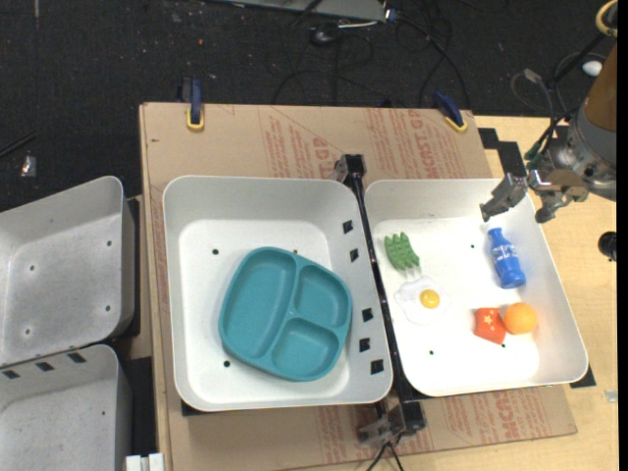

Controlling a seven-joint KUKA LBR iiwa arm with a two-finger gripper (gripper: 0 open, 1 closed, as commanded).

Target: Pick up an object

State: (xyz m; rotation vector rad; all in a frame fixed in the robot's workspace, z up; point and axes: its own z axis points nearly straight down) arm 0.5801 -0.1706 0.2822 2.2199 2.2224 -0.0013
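Observation:
In the right bin (461, 376) lie a blue bottle (506, 257), a green ridged piece (400, 250), a fried-egg toy (422, 297), a red piece (489, 324) and an orange ball (520, 318). My gripper (524, 200) hangs over the bin's far right corner, just above and beyond the blue bottle. Its two dark fingers are spread apart with nothing between them.
The left bin (186, 263) holds a teal divided plate (286, 313). A black divider with clips runs between the bins. Both bins rest on a cardboard sheet (275, 135) held by clamps. Loose white bin lids (59, 253) lie off to the left.

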